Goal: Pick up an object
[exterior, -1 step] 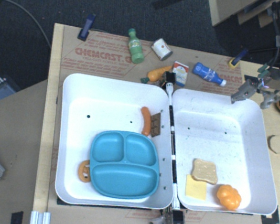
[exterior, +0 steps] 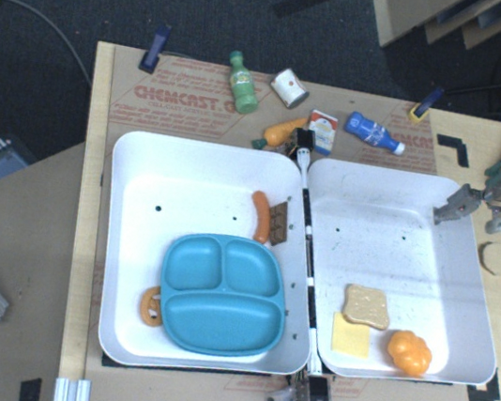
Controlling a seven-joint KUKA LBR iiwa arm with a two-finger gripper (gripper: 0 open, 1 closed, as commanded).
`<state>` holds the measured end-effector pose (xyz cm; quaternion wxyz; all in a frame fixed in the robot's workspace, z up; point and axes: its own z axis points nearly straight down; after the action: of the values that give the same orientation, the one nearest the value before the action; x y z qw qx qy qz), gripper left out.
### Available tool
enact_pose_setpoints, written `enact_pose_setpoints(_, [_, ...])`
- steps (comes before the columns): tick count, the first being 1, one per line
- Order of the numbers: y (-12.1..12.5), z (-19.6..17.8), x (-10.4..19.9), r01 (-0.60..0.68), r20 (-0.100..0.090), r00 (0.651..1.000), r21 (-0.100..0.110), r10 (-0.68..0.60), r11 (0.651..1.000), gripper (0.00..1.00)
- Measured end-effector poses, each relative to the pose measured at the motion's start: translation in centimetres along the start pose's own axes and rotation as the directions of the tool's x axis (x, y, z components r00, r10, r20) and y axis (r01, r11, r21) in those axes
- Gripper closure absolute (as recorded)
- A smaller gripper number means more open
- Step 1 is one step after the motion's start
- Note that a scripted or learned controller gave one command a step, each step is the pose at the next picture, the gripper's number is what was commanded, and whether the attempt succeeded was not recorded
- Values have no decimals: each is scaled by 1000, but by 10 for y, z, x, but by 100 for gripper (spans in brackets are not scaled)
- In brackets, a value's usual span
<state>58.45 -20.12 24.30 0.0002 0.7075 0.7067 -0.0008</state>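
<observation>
In the right bin [exterior: 418,223], a slice of toast [exterior: 367,306], a yellow cheese square [exterior: 351,336] and an orange fruit [exterior: 409,353] lie near the front. The left bin [exterior: 139,186] holds a blue divided plate [exterior: 223,293], a sausage [exterior: 260,216], a brown waffle piece [exterior: 277,223] and a pretzel [exterior: 151,306] half under the plate. My gripper [exterior: 475,210] hangs over the right bin's far right corner, well away from the food, with nothing seen in it.
Behind the bins on the board lie a green bottle [exterior: 243,84], a white can [exterior: 289,87], a small carton [exterior: 320,130], a carrot [exterior: 281,133] and a blue bottle [exterior: 374,133]. Blue clips [exterior: 154,48] sit at the board's back edge.
</observation>
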Motion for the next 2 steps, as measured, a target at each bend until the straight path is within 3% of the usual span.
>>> enact_pose_setpoints(1, [-84,52,40,0,-2,1000,1,0,1000,0])
enact_pose_setpoints(2, [-106,100,66,0,-2,1000,1,0,1000,0])
